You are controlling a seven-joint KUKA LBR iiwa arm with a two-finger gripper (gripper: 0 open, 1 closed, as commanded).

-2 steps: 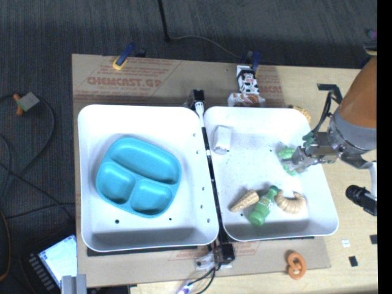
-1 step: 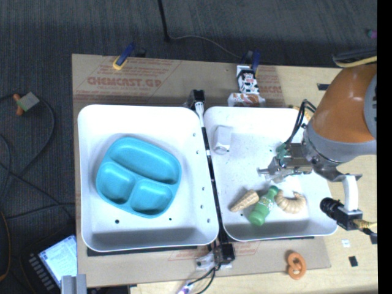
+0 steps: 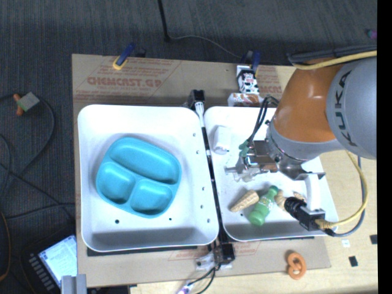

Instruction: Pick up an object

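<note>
Two shallow white bins sit side by side on the counter [image 3: 350, 273]. The left bin [image 3: 86, 182], well to the left of the fingers [image 3: 244, 166], holds one thing: a blue divided plate [image 3: 138, 175] with three compartments, lying flat near the middle of its floor.

The fingers hang over the right bin [image 3: 215, 182], near its middle. I cannot tell whether they are spread or closed, and nothing shows between them. Up and to the left of the fingers, near the bin's far left corner, lies a small white piece [image 3: 219, 141] too pale against the bin to identify. Just below the fingers lies a tan cone [image 3: 244, 201] on its side, apart from them. A green bottle [image 3: 262, 207] lies just to the cone's right, close enough that they may touch, below the fingers and slightly to their right.

Outside the bins, an orange ring [image 3: 296, 263] rests on the counter, well below and to the right of the fingers.

Reddish lettering [image 3: 125, 81] on the counter, far up and to the left of the fingers, reads "CHEMCAST GP". The grey arm [image 3: 361, 112] to their right is marked "KUKA".
</note>
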